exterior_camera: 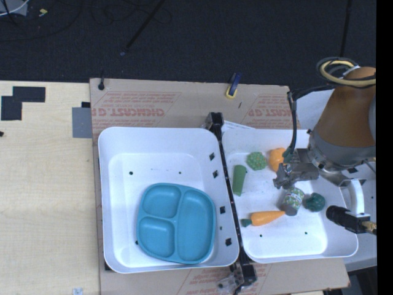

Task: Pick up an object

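Lying flat, orange carrot (268, 217) with green tip.

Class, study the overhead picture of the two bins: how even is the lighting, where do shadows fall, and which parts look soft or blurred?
Camera view: even, diffuse light with no harsh glare; the blue divided plate casts a faint shadow in the left bin; the gripper area and small items beside the toy carrot look soft; the floor beyond is very dark.
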`<state>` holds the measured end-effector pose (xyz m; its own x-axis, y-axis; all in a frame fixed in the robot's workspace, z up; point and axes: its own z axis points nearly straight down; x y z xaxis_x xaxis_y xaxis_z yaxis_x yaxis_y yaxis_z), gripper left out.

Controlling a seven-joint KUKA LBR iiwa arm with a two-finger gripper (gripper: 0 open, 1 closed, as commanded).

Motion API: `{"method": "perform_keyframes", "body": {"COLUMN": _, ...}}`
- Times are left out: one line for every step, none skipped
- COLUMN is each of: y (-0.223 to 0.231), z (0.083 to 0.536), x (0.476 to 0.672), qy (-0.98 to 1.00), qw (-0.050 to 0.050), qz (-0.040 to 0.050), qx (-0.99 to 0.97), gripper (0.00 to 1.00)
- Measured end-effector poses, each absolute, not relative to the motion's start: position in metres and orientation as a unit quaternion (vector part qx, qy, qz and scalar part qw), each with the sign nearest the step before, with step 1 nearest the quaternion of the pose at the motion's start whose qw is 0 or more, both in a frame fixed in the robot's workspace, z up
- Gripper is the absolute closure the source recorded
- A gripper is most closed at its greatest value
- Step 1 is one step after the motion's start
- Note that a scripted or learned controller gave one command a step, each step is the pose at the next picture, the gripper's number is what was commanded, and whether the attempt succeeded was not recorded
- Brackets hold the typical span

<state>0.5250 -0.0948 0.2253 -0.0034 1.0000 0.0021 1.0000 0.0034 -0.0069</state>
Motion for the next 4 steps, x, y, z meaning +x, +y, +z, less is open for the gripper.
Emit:
{"method": "perform_keyframes", "body": {"y": -0.060, "z": 0.224, "x": 0.475, "qy": -0.708, "qw": 0.004, "qz": 0.0019, "qx": -0.706, "gripper": 1.00}}
{"method": "perform_keyframes", "body": {"y": -0.062, "z": 0.233, "x": 0.483, "qy": -0.708, "qw": 0.001, "qz": 0.0010, "qx": -0.706, "gripper": 1.00}}
{"method": "perform_keyframes", "body": {"y": -0.063, "z": 0.232, "x": 0.484, "qy": -0.706, "qw": 0.002, "qz": 0.0009, "qx": -0.708, "gripper": 1.00}}
{"method": "perform_keyframes", "body": {"y": -0.071, "z": 0.221, "x": 0.471, "qy": -0.706, "qw": 0.002, "qz": 0.0011, "qx": -0.708, "gripper": 1.00}}
